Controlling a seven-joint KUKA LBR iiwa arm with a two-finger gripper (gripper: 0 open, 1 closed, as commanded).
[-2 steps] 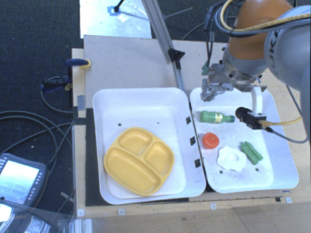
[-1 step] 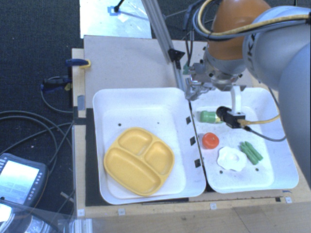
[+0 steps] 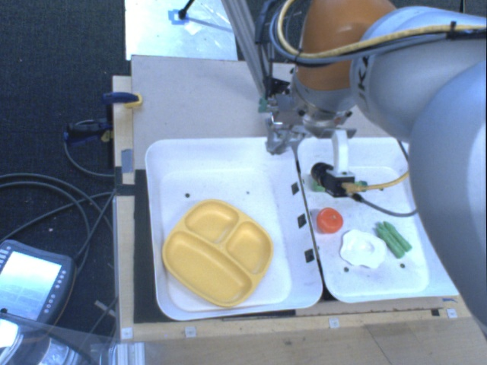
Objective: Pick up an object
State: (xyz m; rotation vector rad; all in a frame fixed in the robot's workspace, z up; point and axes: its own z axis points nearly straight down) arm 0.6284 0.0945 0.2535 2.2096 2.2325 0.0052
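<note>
A yellow divided plate [image 3: 218, 252] lies in the left bin [image 3: 163, 166]. The right bin [image 3: 426, 280] holds a small orange-red round piece [image 3: 329, 220], a white fried-egg shape [image 3: 363, 249] and a green bean-like piece [image 3: 393, 238]. My gripper [image 3: 278, 141] hangs over the far end of the ridge between the two bins, well behind all of these things. Nothing shows in it. The arm's orange band [image 3: 338, 29] and grey body cover the upper right of the view.
A black fitting with a yellow cable [image 3: 332, 179] hangs off the wrist over the right bin's far part. Blue clamps [image 3: 122, 98] sit at the bench's left edge. A pendant screen [image 3: 27, 276] and cables lie on the floor at left.
</note>
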